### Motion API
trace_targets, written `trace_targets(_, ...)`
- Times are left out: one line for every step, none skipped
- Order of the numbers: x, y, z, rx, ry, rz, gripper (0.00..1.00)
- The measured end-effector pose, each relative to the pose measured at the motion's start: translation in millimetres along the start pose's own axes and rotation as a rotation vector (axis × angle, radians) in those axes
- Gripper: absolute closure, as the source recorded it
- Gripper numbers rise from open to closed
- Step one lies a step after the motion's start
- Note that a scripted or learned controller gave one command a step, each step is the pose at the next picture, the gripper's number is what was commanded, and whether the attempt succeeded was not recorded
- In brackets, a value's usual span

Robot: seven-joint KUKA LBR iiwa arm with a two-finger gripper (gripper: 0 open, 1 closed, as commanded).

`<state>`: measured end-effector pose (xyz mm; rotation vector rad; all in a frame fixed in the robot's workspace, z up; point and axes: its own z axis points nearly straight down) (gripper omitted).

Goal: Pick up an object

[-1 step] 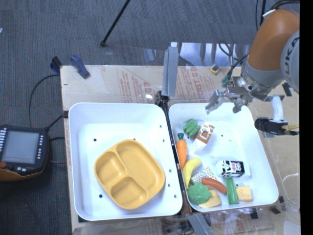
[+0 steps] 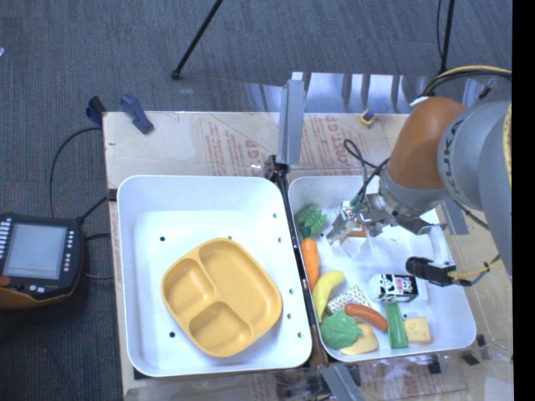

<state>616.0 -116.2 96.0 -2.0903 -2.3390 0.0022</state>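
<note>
Where arm reaches in from right, we see gripper (image 2: 344, 226) low over right bin (image 2: 456, 303), near its upper left; fingers look spread, nothing between them. Green toy (image 2: 311, 219) just left of fingertips, carrot (image 2: 310, 260) below it, banana (image 2: 327, 290) lower. Milk carton (image 2: 394, 286) mid-bin, sausage (image 2: 366, 316) near bottom. We note yellow divided plate (image 2: 221, 296) in left bin (image 2: 150, 199).

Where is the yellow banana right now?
The curved yellow plastic banana lies in the right white bin, near its left wall, just below the orange carrot and above the green leafy toy.
</note>
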Motion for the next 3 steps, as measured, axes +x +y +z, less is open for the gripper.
trace_targets(2.3, 27.8, 11.4, 0.001, 0.000, 0.043, 0.00)
trace_targets(2.2, 27.6, 3.6, 0.004, 0.002, 0.045, 1.00)
trace_targets(57.3, 37.0, -94.7, -0.010, -0.002, -0.017, 1.00)
